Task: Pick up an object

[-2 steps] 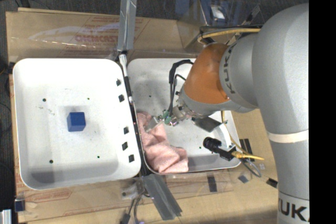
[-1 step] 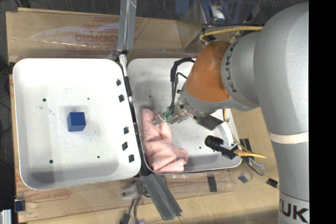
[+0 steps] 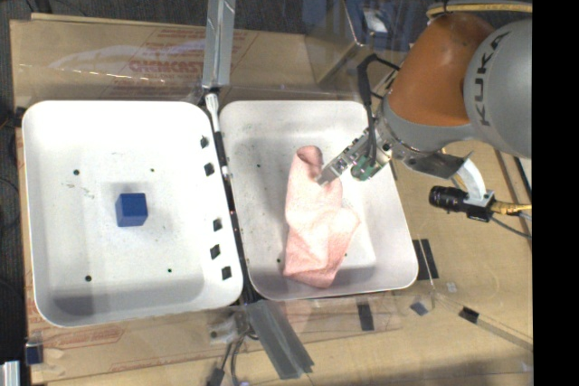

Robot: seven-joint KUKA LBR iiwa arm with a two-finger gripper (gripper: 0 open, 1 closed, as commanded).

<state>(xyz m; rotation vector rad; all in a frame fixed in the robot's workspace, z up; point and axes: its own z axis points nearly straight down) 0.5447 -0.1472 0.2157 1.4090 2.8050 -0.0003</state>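
Camera view: the gripper [image 3: 336,167] reaches into the right bin [image 3: 262,267] from the right of the frame, its tip at the upper end of a pink cloth [image 3: 317,226].

Grey and orange, the arm [image 3: 452,86] fills the upper right of the frame, and its fingers slant down and left toward the cloth's top edge — whether they are spread or closed, or have any cloth between them, I cannot tell. The cloth lies crumpled in the middle of the right bin, running from just below the gripper down toward the bin's lower edge. A small blue cube [image 3: 132,209] sits alone in the left bin [image 3: 54,285], left of centre — well apart from the cloth and the gripper. Both bins rest side by side on a brown bench [image 3: 109,50].
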